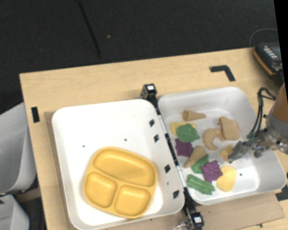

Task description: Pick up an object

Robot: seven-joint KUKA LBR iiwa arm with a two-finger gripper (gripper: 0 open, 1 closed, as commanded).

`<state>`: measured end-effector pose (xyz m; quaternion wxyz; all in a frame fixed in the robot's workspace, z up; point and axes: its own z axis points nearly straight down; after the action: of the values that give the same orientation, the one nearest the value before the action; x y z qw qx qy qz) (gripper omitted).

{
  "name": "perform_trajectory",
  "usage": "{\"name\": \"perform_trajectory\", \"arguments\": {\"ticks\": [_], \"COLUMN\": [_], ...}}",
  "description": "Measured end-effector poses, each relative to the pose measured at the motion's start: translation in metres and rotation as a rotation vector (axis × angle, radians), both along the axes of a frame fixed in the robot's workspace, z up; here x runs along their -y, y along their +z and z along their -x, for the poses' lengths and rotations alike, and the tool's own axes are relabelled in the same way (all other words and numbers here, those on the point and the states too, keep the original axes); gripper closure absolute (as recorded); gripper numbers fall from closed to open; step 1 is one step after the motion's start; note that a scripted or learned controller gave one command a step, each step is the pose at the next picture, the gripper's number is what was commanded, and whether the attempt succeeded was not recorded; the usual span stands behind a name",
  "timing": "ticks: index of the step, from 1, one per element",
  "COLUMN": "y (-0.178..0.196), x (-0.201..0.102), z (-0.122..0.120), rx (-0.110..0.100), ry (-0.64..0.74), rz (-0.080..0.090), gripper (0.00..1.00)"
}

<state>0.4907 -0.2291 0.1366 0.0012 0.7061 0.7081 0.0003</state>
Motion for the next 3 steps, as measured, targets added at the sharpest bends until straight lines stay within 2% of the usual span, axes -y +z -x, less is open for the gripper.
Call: {"name": "perform_trajectory", "arguments": {"ticks": [1,2,3], "y": [-0.039,-0.038,0.078], "x": [-0.005,-0.005,0.001], "z": [0.002,0.001,-0.001], "rx": [-0.006,-0.004,0.008], "ry": [-0.004,-0.006,0.000], "rz": [-0.002,-0.002,0.004], "gripper": [0.00,0.00,0.00]}}
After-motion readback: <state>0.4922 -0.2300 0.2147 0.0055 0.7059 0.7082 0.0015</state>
